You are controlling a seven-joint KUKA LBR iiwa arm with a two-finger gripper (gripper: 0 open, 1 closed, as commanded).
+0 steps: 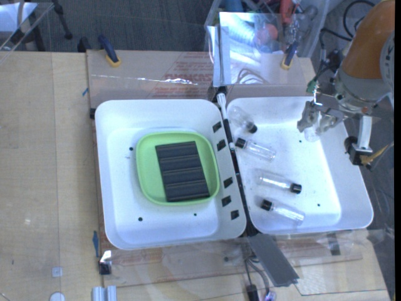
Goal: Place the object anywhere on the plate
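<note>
Nearest vial point(281, 211) at the right bin's point(351, 215) six o'clock; gripper point(315, 119), at twelve, grip indiscernible; descend squarely, then carry to plate point(145, 152).

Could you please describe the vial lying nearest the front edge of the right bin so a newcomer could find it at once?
Start at the right bin, the one without the green plate. Near its front edge lies a clear vial with a black cap pointing left. Of the vials there, it sits lowest in the view, just below another whose cap points right.
</note>
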